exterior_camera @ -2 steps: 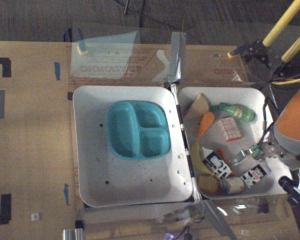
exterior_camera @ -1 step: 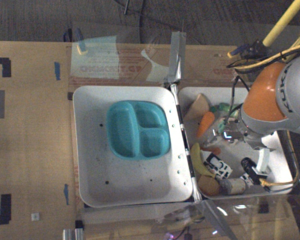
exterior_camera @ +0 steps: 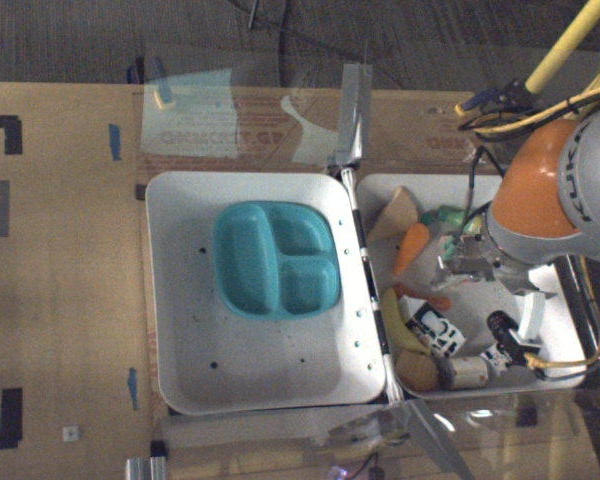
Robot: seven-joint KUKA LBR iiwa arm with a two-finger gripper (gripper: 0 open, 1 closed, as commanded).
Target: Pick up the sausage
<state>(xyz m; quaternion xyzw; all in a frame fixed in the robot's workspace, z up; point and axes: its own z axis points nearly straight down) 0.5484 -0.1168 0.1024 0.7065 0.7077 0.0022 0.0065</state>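
Observation:
The right bin (exterior_camera: pixel 570 360) holds a jumble of toy foods. A thin reddish sausage (exterior_camera: pixel 427 298) lies near the bin's middle, partly under the arm's wrist. My gripper (exterior_camera: pixel 467 264) hangs low in this bin, just up and right of the sausage, and the grey and orange arm (exterior_camera: pixel 540 193) above it covers the bin's right half. An orange carrot (exterior_camera: pixel 411 247) lies left of the gripper. I see nothing held.
A teal divided plate (exterior_camera: pixel 276 259) sits in the left bin (exterior_camera: pixel 180 348). Around the sausage lie a tan wedge (exterior_camera: pixel 396 212), a banana (exterior_camera: pixel 392 320), a black-and-white box (exterior_camera: pixel 435 329), a brown round piece (exterior_camera: pixel 417 370) and a pale cylinder (exterior_camera: pixel 466 371).

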